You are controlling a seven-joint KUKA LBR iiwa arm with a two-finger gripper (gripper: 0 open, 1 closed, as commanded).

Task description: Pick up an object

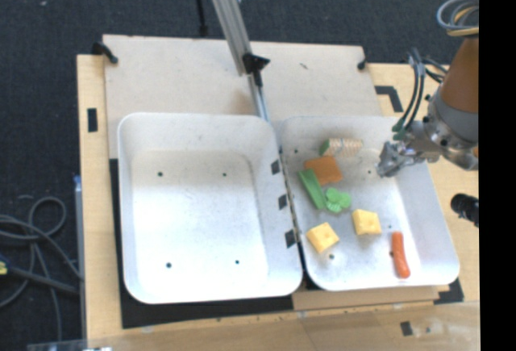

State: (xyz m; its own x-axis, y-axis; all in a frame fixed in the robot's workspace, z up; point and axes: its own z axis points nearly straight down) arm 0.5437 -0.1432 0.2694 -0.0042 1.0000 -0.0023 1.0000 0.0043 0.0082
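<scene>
So far nothing is being lifted: the gripper (390, 159), fingers' state unclear, is hovering just right of the orange block (325, 170).

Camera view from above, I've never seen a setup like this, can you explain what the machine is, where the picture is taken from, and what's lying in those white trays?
One camera fixed above a bench looks down at a slant. The robot arm, grey with an orange band, reaches in from the right; its gripper hangs over the right bin, near the upper right part. That bin holds an orange block, a green piece, two yellow cheese-like wedges, a small carrot and a pale ridged item. Beside it sits the left bin. I see nothing between the fingers.
</scene>
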